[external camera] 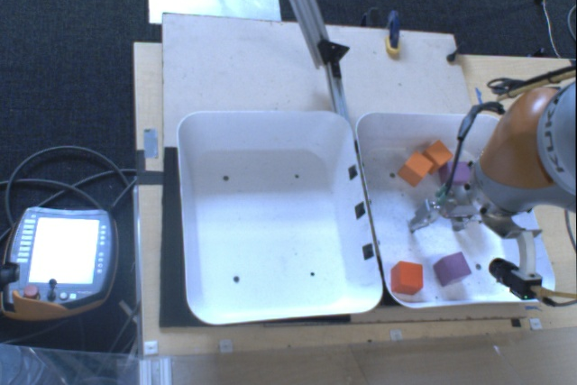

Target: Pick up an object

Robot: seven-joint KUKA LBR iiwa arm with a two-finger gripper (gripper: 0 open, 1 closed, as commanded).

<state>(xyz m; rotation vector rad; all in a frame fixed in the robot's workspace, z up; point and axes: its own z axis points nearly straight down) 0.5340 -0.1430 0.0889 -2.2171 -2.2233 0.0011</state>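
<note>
Hovering over right white plastic bin [379, 140], end effector [439, 214] with metal fingers spread, gripping nothing. Nearest target: small purple cube [459, 173] just beyond it. Advice: centre over cube, descend straight, then pinch.

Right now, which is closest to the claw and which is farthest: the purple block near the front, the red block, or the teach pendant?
From the claw, in the camera view:
1. Purple block, in the right bin, just toward the front.
2. Red block, at the right bin's front left corner, slightly farther.
3. Teach pendant, far off beyond the left bin.
</note>
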